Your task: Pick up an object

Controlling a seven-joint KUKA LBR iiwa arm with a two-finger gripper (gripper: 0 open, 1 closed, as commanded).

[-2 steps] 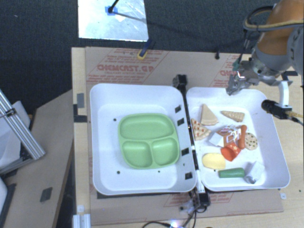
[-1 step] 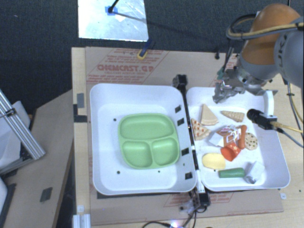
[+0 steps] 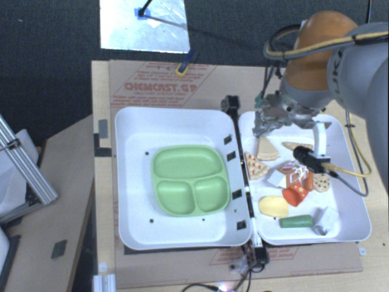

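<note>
Toy food pieces (image 3: 285, 190) in the right bin (image 3: 358, 218), fingers (image 3: 265, 125) above them, spread or pressed together impossible to tell

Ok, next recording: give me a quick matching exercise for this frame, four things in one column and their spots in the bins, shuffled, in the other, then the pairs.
Things:
1. green divided plate
2. yellow toy lemon
3. green toy vegetable
4. pizza slice toy

Places:
A. right bin, against the divider between the bins
B. middle of the left bin
C. right bin, near the front edge
D. right bin, just behind the green toy vegetable

Pairs: 1-B, 2-D, 3-C, 4-A
</note>
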